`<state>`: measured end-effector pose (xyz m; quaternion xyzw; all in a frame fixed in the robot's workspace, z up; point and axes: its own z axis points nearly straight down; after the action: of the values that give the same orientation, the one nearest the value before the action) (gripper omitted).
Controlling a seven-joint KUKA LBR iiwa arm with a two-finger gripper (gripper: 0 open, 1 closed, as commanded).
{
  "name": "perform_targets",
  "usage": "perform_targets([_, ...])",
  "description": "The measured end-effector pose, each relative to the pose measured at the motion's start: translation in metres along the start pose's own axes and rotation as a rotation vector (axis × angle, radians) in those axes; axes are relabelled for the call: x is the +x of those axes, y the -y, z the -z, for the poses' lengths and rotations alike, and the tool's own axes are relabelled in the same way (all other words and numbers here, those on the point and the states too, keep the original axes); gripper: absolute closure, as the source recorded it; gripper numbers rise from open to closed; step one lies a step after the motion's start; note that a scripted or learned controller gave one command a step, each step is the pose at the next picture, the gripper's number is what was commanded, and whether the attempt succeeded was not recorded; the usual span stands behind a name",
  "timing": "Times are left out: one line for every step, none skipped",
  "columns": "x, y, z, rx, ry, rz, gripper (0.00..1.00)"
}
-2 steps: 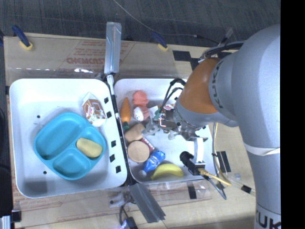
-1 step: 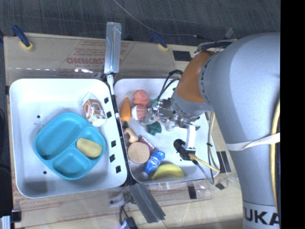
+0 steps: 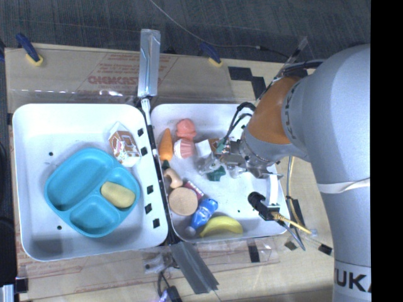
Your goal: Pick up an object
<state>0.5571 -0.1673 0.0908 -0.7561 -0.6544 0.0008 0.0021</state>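
the claw (image 3: 213,162) is lowered into the middle of the right bin (image 3: 264,226), down over a small teal piece (image 3: 215,174) beside a white cup (image 3: 203,148). how far it's opened can't be told, and nothing is clearly held. a carrot (image 3: 165,145) is seen further left, a banana (image 3: 221,226) nearer, and a blue plate (image 3: 79,194) in the left bin (image 3: 28,143).

The scene is viewed from one fixed camera set above the bench (image 3: 75,275), looking down at a slant. Both white bins are taken in side by side, the left bin (image 3: 25,187) and the right bin (image 3: 242,216) meeting near the middle of the frame. The arm (image 3: 334,124) is seen entering from the right, close and large. Dark floor (image 3: 75,5) is shown along the top.
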Motion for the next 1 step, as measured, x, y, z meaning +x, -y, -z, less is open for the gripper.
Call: perform_targets([0.0008, 0.0002, 0.0073, 0.006, -0.001, 0.005, 1.00])
